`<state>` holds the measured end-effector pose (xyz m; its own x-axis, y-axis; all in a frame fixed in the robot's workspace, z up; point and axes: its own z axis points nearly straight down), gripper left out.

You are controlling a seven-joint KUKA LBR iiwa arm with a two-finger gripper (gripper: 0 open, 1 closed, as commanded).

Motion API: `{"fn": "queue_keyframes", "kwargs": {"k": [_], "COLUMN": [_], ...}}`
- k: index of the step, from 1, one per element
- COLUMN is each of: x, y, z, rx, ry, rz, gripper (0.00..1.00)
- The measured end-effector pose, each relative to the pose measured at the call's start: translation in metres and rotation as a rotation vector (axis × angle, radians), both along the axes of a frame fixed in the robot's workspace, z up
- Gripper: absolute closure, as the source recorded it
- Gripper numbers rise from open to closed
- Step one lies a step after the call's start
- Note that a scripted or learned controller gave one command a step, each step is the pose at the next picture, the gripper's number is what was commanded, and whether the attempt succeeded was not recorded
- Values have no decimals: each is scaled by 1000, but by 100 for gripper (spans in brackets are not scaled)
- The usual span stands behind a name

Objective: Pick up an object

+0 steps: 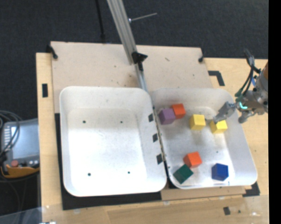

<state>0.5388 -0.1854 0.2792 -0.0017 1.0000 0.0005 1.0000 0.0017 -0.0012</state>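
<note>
The right bin (238, 146) holds several small cubes. A purple cube (166, 116) and an orange cube (179, 110) touch each other at the bin's upper left. Two yellow cubes (197, 122) (219, 126) lie near the middle right. Along the front are another orange cube (193, 159), a green cube (183, 173) and a blue cube (220, 171). My gripper (233, 114) hangs at the bin's right side, just above and to the right of the right-hand yellow cube. Its fingers (224, 110) are spread open, and nothing shows between them.
The left bin (66, 125) sits beside the right one, with a thin divider between them. A slanted metal pole (124, 27) rises from the back of the bench. A grey device with cables (17, 146) sits off the bench's left edge.
</note>
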Motion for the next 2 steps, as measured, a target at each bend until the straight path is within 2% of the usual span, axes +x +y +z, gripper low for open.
{"fn": "queue_keyframes", "kwargs": {"k": [1, 2], "x": [1, -9], "y": [0, 0], "z": [2, -54], "rx": [-1, -1], "ry": [-3, 2], "rz": [0, -3], "gripper": [0, 0]}}
